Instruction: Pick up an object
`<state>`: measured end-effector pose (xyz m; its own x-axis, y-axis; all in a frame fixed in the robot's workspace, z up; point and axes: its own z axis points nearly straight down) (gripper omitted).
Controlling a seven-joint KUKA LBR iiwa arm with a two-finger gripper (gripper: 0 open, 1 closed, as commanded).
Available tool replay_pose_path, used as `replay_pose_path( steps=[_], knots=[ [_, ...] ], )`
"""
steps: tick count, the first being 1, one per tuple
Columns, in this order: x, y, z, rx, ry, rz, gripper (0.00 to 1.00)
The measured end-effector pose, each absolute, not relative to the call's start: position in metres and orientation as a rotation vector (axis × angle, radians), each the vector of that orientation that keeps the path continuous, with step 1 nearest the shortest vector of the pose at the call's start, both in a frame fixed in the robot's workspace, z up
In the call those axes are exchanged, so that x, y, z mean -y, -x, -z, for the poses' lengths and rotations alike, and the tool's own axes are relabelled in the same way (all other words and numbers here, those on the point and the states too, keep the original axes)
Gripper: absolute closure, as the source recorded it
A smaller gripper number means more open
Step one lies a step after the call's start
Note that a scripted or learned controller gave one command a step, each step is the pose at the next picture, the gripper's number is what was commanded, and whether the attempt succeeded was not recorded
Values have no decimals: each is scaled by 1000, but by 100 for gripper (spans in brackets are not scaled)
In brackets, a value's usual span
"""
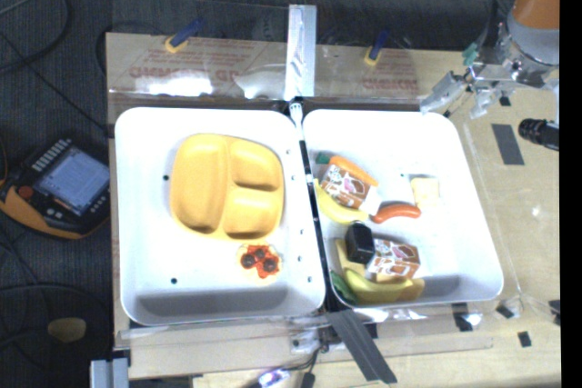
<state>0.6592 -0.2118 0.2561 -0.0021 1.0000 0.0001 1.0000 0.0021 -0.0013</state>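
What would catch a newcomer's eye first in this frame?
The large yellow divided tray dominates the left bin, with a small red-orange cluster just below it. The right bin holds a crowded pile along its left side: patterned cartons, a banana and a red sausage-like piece. The gripper sits at the upper right, outside the bins.

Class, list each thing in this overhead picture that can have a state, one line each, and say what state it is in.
Yellow divided tray: lying flat in the left bin, right way up.
Red berry cluster: loose on the left bin floor, in front of the tray.
Black object: resting on the pile in the right bin.
Sausage: lying flat on the right bin floor.
Gripper: over the right bin's far right corner, holding nothing visible.
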Motion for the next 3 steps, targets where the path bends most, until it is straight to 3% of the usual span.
replay_pose_path(
  steps=[1, 2, 3],
  knots=[
    [212, -660, -265, 2225, 2218, -6, 100],
    [212, -660, -265, 2225, 2219, -8, 0],
    [207, -669, -277, 2035, 2394, -4, 0]
  ],
)
